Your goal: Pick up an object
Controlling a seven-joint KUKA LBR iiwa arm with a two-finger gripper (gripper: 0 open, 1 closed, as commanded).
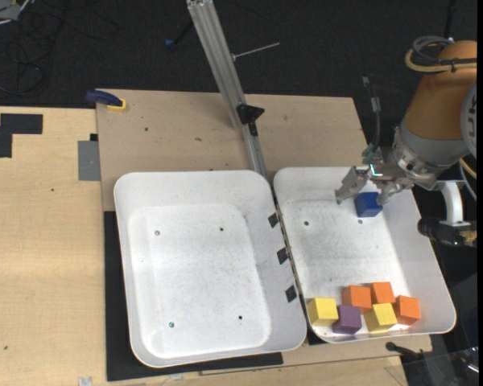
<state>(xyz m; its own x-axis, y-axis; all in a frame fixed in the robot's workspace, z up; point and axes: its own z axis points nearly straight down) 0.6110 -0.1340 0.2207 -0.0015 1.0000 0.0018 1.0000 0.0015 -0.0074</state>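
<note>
A small blue cube [369,205] is seen in the far part of the right-hand shallow white bin [350,252], directly under the two-finger gripper [370,190]; whether it is pinched cannot be told. If only a corner is caught, it could be dropped.

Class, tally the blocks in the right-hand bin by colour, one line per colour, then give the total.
Orange blocks: 3
Yellow blocks: 2
Purple block: 1
Blue block: 1, under the gripper
Total: 7
</note>
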